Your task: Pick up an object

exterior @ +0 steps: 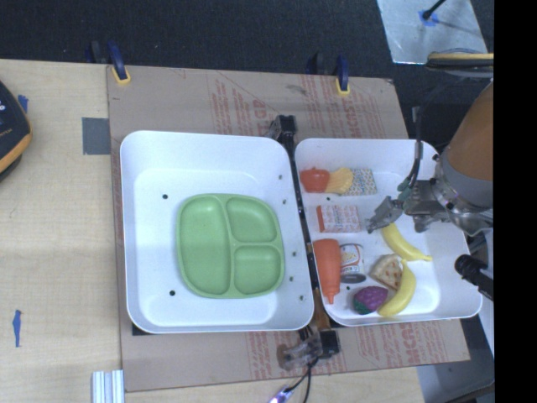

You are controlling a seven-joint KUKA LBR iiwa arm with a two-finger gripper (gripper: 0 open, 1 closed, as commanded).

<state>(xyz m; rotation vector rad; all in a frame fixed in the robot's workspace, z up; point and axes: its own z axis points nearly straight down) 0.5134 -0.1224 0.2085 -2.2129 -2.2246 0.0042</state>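
Still Hunting: Arm Hovers Over the Toy Bin With Nothing in Its Grasp

Plainly, the work sits on the right. The right bin [449,309] holds all the loose toys, so any candidate for picking lies there: a carrot [327,267] along its left wall, a tomato [315,179] and a yellow piece [341,180] near the top, a flat printed packet [340,217] just below them, two bananas, one [403,243] near the middle and one [401,292] lower down, a sandwich wedge [386,269] between them, and a purple piece [369,299] at the bottom. They lie scattered and partly touching, as loose things do in a shallow tray.

Across the divide, the left bin [143,225] carries a green divided plate [228,244], lying flat at its centre, apart from the clutter.

The gripper [388,215] reaches in from the right and hangs above the middle of the right bin, near the packet and the upper banana. Its fingers look spread, one dark tip pointing down-left, and nothing shows between them. I judge no object is yet picked up; the nearest likely targets are the packet and the upper banana.
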